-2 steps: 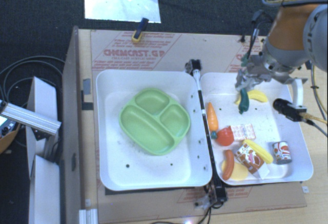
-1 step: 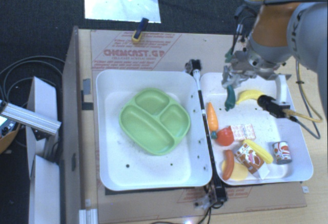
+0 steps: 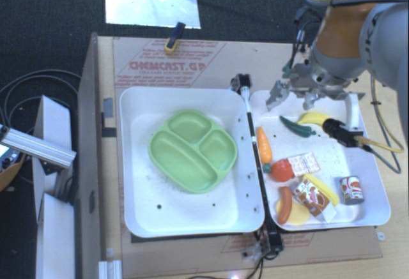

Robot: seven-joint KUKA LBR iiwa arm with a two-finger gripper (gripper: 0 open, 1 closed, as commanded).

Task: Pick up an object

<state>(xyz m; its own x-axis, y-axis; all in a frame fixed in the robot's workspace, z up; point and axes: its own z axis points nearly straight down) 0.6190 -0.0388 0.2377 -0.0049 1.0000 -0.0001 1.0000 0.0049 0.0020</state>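
Two shallow white bins sit side by side on the surface (image 3: pixel 192 57). The left bin (image 3: pixel 137 207) holds a green divided plate (image 3: pixel 193 150) near its centre. The right bin (image 3: pixel 374 211) holds the toy food: a carrot (image 3: pixel 263 144) at nine o'clock against the dividing wall, a tomato (image 3: pixel 281 170) just below it, a snack packet (image 3: pixel 303 163) touching the tomato at three o'clock, a green chilli (image 3: pixel 297 126) and a banana (image 3: pixel 315 117) toward twelve o'clock, a small can (image 3: pixel 351 189) at four o'clock, and a second wrapped snack (image 3: pixel 310 196) over a yellow piece at six o'clock, beside a hot dog (image 3: pixel 285 203). The tool (image 3: pixel 293 95) hangs at the bin's twelve o'clock edge, its two fingers spread apart with nothing between them, near the chilli and banana but apart from both.
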